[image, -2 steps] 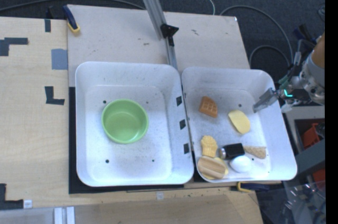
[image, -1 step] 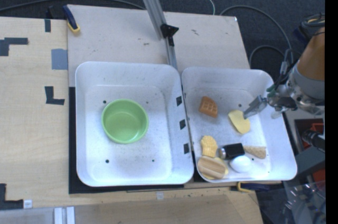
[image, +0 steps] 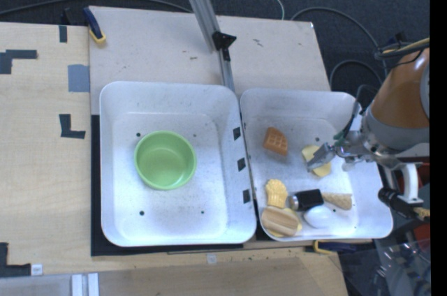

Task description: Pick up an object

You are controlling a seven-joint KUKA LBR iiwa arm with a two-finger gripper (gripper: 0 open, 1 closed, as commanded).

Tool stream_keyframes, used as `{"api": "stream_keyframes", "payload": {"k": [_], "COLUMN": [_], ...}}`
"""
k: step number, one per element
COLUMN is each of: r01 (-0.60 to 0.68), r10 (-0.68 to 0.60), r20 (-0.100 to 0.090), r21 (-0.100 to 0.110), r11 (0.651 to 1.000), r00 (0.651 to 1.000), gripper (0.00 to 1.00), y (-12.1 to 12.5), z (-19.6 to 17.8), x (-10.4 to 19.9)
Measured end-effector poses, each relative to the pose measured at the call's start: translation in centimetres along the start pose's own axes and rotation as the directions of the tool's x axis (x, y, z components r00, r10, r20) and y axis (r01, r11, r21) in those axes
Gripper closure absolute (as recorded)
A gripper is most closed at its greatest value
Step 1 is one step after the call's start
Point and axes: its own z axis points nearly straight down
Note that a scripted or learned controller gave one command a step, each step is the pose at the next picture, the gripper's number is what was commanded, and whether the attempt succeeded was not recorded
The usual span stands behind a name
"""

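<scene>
Right of centre in the frame, the gripper hangs low in the right bin, fingers apart around a yellow piece; it seems mid-grasp, needing to close, then lift

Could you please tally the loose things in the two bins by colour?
Green: 1, the bowl
Orange-brown: 1, the waffle
Yellow: 2, the corn piece and the piece by the tool
Tan: 2, the bun and the cone
Black: 1
White: 1
Total: 8
</scene>
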Motion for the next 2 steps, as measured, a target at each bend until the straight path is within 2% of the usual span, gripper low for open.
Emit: {"api": "stream_keyframes", "payload": {"k": [1,2], "r01": [0.000,0.001], "r10": [0.000,-0.001], "r20": [0.001,0.001], "r21": [0.000,-0.004], "r11": [1.000,1.000], "r00": [1.000,1.000], "gripper": [0.00,1.00], "y": [0.9,1.0], "z": [5.4,4.2], "x": [0.0,0.1]}}
